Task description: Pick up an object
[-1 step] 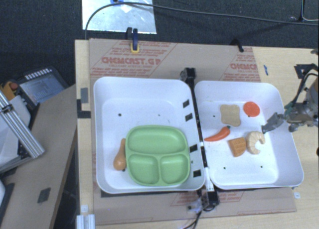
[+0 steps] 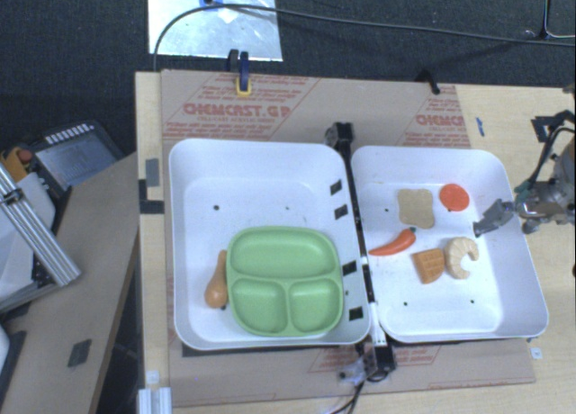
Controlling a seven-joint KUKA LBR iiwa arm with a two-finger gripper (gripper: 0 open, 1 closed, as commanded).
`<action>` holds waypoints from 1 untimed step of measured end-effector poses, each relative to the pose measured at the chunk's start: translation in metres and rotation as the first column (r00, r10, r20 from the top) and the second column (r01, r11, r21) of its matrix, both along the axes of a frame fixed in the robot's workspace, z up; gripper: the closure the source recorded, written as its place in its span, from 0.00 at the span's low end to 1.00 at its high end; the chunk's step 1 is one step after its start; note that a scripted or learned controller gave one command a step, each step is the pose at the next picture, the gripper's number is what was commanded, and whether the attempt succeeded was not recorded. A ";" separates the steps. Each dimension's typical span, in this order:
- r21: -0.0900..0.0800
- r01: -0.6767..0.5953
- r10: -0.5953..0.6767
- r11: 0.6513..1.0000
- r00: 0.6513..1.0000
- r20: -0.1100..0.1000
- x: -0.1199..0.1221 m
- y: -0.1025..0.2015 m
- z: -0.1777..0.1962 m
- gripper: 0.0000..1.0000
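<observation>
The pincer (image 2: 493,219) hangs over the right edge of the right-hand shallow white plastic bin (image 2: 517,304), and whether it is wide or narrow I cannot tell — it carries nothing that shows.

The candidates lie in a loose cluster in that bin: a flat tan bread-shaped slab (image 2: 416,208), a round orange-red disc (image 2: 454,196), a slim curved orange-red chilli shape (image 2: 394,243), an orange ridged wedge (image 2: 430,265) and a pale cream curled croissant-like piece (image 2: 463,256). Wedge and cream piece sit touching (awkward!) — a descent there could catch both or nudge one aside. The slab and disc look thin and flat against the smooth floor, so a grab may well skate over them. The chilli looks glossy and tapered, likely to squirt out.

In the left bin (image 2: 193,223) rest a matte green three-compartment plastic tray (image 2: 284,280) and, beside it, a tan pear-shaped piece (image 2: 217,283).
</observation>
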State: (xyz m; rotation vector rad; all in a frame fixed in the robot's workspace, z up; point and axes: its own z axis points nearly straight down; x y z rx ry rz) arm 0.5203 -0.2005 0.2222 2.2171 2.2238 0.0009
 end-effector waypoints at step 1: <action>0.001 0.002 -0.002 1.000 1.000 -0.004 0.003 0.000 -0.062 0.00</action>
